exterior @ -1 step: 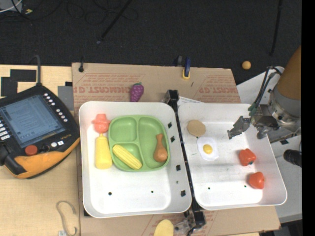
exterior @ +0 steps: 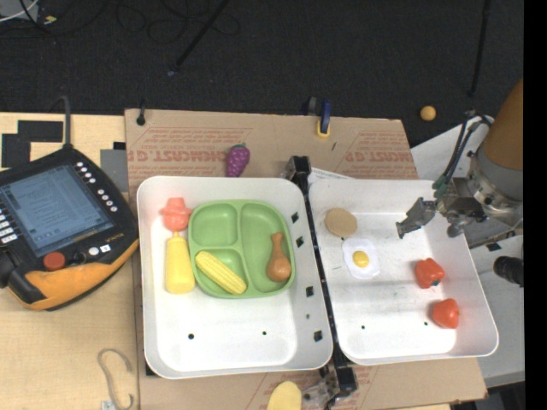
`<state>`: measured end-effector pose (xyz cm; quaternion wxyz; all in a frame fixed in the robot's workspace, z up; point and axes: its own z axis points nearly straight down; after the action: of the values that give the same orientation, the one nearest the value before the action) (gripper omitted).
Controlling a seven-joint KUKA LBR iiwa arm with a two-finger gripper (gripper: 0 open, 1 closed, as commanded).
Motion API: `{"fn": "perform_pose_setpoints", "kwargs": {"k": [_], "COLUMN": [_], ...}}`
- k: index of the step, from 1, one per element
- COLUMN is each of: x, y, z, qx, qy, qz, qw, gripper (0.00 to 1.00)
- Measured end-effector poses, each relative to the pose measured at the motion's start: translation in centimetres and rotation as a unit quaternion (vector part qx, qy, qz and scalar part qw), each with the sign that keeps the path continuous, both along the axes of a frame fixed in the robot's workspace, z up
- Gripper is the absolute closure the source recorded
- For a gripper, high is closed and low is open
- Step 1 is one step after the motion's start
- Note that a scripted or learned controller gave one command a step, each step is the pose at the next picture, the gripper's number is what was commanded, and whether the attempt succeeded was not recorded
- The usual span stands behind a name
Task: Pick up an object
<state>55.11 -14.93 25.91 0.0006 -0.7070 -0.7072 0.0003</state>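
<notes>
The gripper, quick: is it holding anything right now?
Gripper: above the right bin, nothing seen between its fingers; open or shut cannot be told.

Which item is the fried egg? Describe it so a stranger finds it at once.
Look in the right-hand white bin, in its upper left part. Just below the round tan cookie lies the fried egg: flat, white, with a yellow yolk, unlike the two red pieces further right.

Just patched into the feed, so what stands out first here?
The bright green divided plastic plate in the left white bin draws the eye, holding a yellow toy corn cob and a brown toy drumstick. Over the right white bin, the gripper hovers above two red toy peppers.
</notes>
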Motion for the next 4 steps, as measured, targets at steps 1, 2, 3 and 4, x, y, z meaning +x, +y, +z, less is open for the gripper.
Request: {"fn": "perform_pose_setpoints", "kwargs": {"k": [1,2,3,4], "x": [0.4,0.7,1.2,1.3], "y": [-0.2,0.5,0.1,0.3], "z": [-4.5,-9.2,-14.1,-17.2], "qx": [0.0005,0.0010,0.0007,0.0004], "qy": [0.002,0.003,0.003,0.001], "qz": [0.000,0.000,0.000,0.000], "qw": [1.0000,1.0000,1.0000,1.0000], "gripper": [0.00,0.00,0.00,0.00]}}
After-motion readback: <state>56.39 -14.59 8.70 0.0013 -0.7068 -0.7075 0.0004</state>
